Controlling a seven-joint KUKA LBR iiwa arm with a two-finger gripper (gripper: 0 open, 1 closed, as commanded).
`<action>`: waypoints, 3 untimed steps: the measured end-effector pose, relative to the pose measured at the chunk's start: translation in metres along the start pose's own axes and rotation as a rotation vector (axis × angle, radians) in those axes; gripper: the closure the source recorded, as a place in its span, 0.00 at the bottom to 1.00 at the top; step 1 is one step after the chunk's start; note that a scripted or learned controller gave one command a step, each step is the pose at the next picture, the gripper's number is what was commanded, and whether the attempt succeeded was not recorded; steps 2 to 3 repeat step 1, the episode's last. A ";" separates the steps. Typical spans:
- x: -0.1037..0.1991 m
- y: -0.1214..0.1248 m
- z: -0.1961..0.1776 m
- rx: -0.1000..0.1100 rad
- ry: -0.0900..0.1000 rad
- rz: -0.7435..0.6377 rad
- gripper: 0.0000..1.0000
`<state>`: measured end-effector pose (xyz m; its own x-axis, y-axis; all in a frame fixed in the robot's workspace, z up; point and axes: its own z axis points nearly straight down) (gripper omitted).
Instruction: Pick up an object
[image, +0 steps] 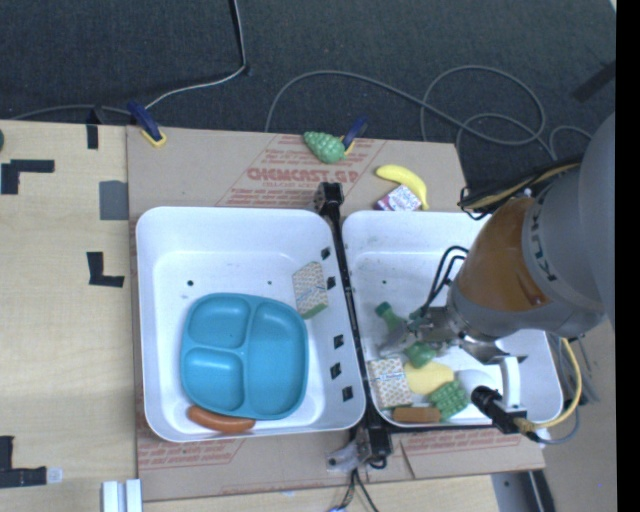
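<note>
Where the gripper comes down into the right bin, a cluster of small things lies under and beside it: a dark green piece just left of the gripper, a second green piece right at its tip, a pale yellow lump just below that, a bumpy green item below and right of the lump, a patterned packet below and left of the gripper, and a small brown sausage lying against the bin's near wall. How far apart the fingers stand is too blurred and dark to make out, and I cannot tell whether anything sits between them; the green piece at the tip touches or overlaps the metal, no more than that is clear. The grey arm with its orange band covers much of the right bin's right half, hiding whatever lies beneath.

Left of the gripper, across the black divider, the left bin holds a blue sectioned plate, an orange sausage at the plate's lower edge, and another patterned packet leaning at the bin's right wall.

Beyond the bins, on the cardboard-covered surface, lie a banana, a green leafy toy and a small wrapper, partly cut by the bin's rim.
</note>
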<state>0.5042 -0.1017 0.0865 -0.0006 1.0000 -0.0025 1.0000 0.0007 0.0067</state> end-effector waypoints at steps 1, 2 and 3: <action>-0.001 0.000 -0.010 -0.001 -0.001 0.001 1.00; -0.001 0.000 -0.010 -0.001 -0.001 0.001 1.00; -0.001 0.000 -0.010 -0.001 -0.001 0.001 1.00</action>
